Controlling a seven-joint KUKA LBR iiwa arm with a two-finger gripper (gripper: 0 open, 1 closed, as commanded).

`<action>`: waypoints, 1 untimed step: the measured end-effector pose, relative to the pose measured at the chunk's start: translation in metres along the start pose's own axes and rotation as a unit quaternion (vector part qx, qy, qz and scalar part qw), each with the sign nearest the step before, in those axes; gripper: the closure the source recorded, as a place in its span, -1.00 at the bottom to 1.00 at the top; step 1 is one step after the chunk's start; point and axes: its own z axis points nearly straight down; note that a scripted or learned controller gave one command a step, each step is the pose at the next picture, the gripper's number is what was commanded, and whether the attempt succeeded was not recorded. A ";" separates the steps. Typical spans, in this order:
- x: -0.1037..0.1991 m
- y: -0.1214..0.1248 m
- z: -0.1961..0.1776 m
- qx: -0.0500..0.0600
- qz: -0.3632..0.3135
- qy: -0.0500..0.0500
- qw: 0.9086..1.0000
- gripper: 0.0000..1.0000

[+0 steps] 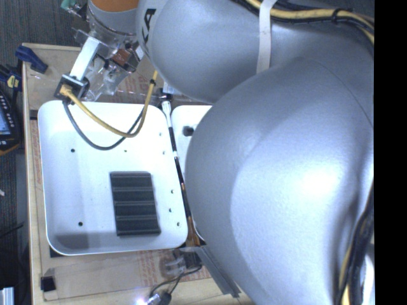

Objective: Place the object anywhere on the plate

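A dark, ribbed rectangular slab (pixel 135 203) lies flat on the floor of the left white bin (pixel 57 170), toward its near side. My gripper (pixel 100 76) hangs over the far rim of that bin, well apart from the slab and higher up in the view. Nothing can be made out in its grasp. A yellow cable (pixel 114 127) and a black cable (pixel 86 135) droop from the gripper across the far part of the bin. The grey arm (pixel 273 138) covers nearly all of the right bin (pixel 191 116), hiding whatever lies there.
A small dark spot (pixel 188 131) shows on the visible strip of the right bin. A blue clamp (pixel 30 57) sits at the bench's far left corner, and a black device (pixel 6 116) lies off the left edge. Wooden bench (pixel 95 272) runs along the front.
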 end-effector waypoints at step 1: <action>-0.115 -0.052 0.003 0.001 -0.049 0.000 0.999 1.00</action>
